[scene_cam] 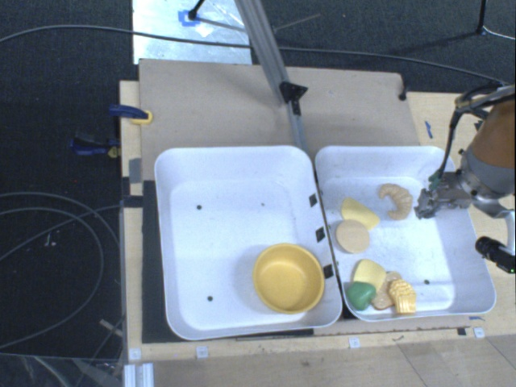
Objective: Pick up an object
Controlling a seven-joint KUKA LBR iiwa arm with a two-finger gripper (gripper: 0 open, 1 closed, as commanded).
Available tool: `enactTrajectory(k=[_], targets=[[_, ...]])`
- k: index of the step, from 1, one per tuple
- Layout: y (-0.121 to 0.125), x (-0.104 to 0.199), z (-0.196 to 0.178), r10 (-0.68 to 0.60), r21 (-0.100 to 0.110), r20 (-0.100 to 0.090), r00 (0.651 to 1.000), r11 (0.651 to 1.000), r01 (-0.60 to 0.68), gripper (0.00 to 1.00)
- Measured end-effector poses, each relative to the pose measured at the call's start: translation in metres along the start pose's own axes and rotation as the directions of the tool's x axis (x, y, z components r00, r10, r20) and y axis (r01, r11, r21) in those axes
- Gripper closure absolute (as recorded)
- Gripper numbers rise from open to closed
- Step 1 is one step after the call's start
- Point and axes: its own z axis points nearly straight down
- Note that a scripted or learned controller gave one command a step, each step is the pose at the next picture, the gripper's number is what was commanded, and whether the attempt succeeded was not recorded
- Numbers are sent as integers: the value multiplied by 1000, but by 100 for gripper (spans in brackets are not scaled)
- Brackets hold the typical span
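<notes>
Gripper hovered low over right white bin | grasp state: cannot tell | nearest target: tan curved croissant-shaped toy just beside it, likely lined up for picking

Both bins look like smooth white plastic with a faint sheen, and the yellow bowl like glossy plastic. The worktop is matt tan board, the floor rough dark carpet, the pole dull grey metal.
</notes>
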Motion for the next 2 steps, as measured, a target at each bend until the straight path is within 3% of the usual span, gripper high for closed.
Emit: enactTrajectory(k=[2], targets=[[4,5,-95,-8,-1,1,1000,1000,8,100]])
